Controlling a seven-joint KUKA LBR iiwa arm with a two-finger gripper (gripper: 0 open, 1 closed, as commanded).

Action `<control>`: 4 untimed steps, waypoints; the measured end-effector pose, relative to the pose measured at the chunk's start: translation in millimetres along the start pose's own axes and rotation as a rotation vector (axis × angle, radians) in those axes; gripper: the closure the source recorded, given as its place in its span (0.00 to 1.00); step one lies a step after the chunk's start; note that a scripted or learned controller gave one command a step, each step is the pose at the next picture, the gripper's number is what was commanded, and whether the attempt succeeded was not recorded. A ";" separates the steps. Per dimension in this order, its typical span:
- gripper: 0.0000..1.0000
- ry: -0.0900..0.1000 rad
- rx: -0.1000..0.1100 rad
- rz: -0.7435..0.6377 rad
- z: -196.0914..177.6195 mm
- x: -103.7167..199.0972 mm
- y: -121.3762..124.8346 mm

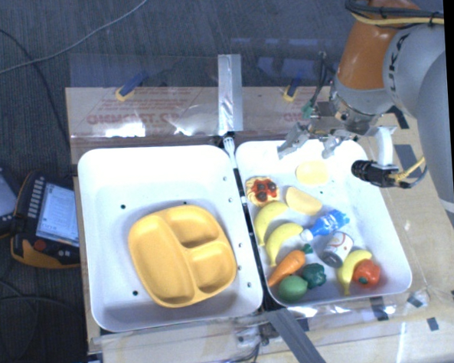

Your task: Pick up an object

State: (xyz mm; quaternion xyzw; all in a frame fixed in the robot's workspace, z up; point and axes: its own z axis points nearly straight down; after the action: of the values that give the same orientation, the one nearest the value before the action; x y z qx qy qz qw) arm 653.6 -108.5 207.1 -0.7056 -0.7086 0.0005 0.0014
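Spread and holding nothing, the tool [313,142] hangs over the right bin's [393,239] far edge, just above a pale yellow disc [312,172]. Toy food crowds that bin's near half; bare floor lies beside the disc.

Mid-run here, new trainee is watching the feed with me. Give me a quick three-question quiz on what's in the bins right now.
1. True or false: the yellow divided tray lies in the left bin.
2. Which lies nearest the gripper? A) carrot B) pale yellow disc C) green pepper
3. Fill in: the two bananas lie in the ___ bin.

Key: 1 true. 2 B. 3 right.
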 end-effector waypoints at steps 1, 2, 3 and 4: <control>0.00 0.000 -0.003 0.051 97.5 -10.3 -61.8; 0.00 -0.003 -0.015 0.115 116.9 -35.3 -118.2; 0.00 -0.009 -0.024 -0.110 116.3 -9.8 -163.2; 0.00 -0.001 -0.001 -0.135 24.0 36.7 -90.2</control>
State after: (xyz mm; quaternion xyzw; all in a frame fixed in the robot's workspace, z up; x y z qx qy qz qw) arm 563.2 -72.2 183.4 -0.6561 -0.7547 0.0004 0.0004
